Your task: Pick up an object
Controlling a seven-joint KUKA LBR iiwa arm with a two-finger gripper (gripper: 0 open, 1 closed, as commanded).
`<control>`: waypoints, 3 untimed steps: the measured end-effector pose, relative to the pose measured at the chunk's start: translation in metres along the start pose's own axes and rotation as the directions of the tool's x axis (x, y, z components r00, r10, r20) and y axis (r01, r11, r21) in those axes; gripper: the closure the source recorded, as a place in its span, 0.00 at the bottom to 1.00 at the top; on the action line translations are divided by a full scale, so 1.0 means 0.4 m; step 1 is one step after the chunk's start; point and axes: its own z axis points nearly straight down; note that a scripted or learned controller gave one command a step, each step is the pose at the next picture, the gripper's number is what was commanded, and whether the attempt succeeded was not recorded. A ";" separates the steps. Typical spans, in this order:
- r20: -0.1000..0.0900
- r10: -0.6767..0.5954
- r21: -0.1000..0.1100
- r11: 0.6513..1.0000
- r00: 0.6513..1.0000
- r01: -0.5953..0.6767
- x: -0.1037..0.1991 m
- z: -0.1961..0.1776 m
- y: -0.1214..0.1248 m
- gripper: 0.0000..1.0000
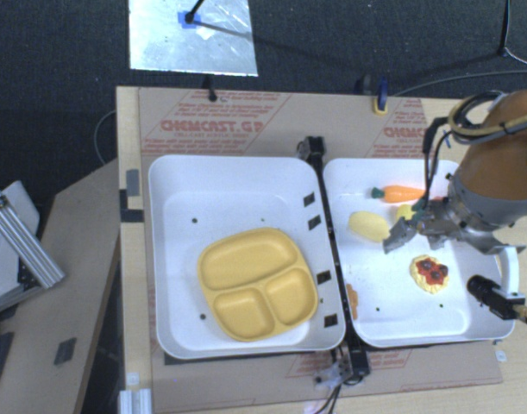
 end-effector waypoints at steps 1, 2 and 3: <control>0.002 -0.003 -0.013 1.000 1.000 0.003 0.000 -0.015 0.007 0.00; 0.001 -0.001 -0.010 1.000 1.000 0.001 -0.005 0.101 0.030 0.00; 0.001 0.000 -0.008 1.000 1.000 0.000 -0.028 0.234 0.044 0.00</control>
